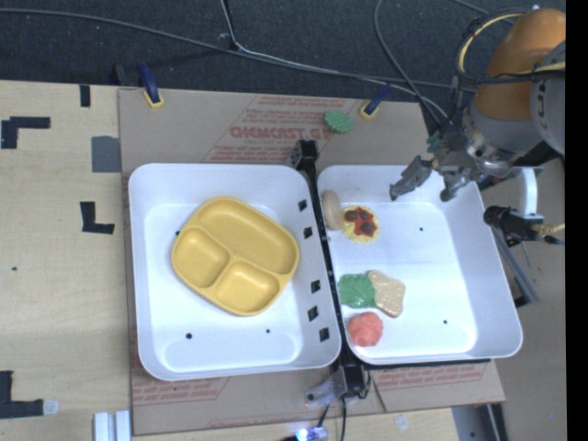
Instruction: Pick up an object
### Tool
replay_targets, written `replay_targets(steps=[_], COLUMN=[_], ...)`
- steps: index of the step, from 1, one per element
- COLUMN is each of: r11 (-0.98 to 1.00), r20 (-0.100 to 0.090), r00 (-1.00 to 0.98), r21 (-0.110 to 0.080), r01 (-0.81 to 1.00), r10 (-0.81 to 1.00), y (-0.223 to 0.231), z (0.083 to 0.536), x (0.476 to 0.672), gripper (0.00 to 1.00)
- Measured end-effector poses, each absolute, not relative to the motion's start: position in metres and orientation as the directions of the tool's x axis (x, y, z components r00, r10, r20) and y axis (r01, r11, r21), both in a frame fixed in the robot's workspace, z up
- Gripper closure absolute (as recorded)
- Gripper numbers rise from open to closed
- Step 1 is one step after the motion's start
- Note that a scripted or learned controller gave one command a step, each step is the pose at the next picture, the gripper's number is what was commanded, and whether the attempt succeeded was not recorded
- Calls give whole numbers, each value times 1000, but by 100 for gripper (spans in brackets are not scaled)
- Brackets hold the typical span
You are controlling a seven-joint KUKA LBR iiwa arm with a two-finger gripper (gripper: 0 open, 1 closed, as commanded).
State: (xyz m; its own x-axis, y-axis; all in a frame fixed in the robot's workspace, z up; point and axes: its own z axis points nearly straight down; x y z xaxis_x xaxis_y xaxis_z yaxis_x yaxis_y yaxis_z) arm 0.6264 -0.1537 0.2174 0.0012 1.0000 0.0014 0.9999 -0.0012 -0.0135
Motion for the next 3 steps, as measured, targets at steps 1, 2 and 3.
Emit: replay_targets(steps=[1, 2, 3], r11=[2, 1, 2], r20=[0, 0, 0], r00=[-2, -1, -2], r21=[-2, -8, -6], r01=[1000, 1000, 1000], r10=[1000, 1000, 1000], y=[-153, -156, -151], z=[224, 161, 116], x=[629, 632, 628], gripper=[0, 0, 0])
